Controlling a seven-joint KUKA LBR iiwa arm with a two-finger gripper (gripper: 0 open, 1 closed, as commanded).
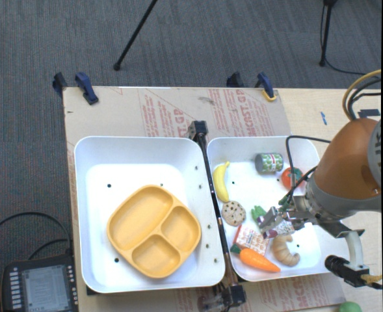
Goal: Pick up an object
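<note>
The right bin [306, 149] holds a yellow banana [222, 180], a round cookie [233, 212], a green-labelled can [269, 162], a red tomato [290, 177], a small green piece [259, 211], a red and white carton [250, 238], an orange carrot [259, 260] and a tan croissant [286, 250]. My gripper [274, 223] hangs low in this bin, just above the carton and croissant, right of the green piece. Its metal fingers point left and down. The arm's orange band [348, 164] rises to the right and hides part of the bin.
The left bin [90, 174] carries a yellow three-compartment plate [153, 230]. A black clamp [198, 129] sits where the bins meet. Blue clamps [85, 86] grip the board's far edge. A pendant [40, 286] lies on the floor at lower left.
</note>
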